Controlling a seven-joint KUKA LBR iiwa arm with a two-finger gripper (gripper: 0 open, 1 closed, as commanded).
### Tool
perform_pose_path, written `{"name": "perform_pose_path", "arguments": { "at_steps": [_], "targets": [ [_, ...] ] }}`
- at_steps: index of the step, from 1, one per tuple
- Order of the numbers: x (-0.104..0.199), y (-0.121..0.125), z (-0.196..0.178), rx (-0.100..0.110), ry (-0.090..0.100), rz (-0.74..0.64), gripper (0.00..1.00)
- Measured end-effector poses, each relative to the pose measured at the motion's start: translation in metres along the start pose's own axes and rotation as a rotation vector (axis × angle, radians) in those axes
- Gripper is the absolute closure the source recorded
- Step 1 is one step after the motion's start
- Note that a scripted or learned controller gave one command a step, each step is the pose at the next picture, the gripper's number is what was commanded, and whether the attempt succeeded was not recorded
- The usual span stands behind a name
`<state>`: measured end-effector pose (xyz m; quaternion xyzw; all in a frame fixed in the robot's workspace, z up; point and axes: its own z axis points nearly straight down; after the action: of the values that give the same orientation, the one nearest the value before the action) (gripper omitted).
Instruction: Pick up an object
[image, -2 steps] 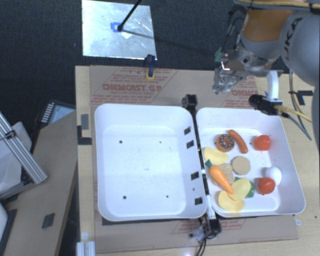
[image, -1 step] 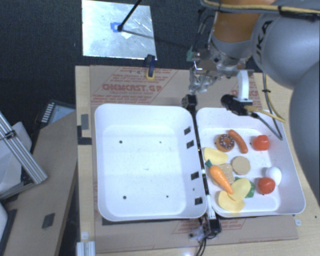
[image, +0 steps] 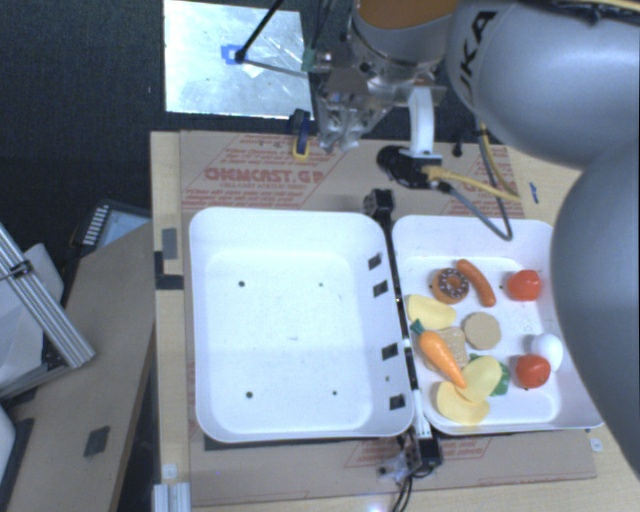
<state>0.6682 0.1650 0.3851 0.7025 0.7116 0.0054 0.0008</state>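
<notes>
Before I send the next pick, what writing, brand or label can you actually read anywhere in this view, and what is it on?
"CHEMCAST GP": red print on the brown board under the bins, above the left bin.
"KU": black letters on the grey arm, the start of a brand name; the rest is cut off.
Fainter red print repeats across the board near the right bin and along the bottom edge; too blurred to read.

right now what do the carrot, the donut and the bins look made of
Carrot: likely moulded toy plastic, uniform orange with a slight sheen.
Donut: probably plastic too, brown with pale specks; too small to be sure.
Bins: thin formed white plastic, judging by rounded corners and a smooth matte surface.
</notes>
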Motion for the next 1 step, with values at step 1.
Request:
{"name": "perform_pose_path", "arguments": {
  "at_steps": [1],
  "targets": [
    [-0.0175, 0.001, -0.0737, -0.001, -0.004, 0.01, 1.0]
  ]
}}
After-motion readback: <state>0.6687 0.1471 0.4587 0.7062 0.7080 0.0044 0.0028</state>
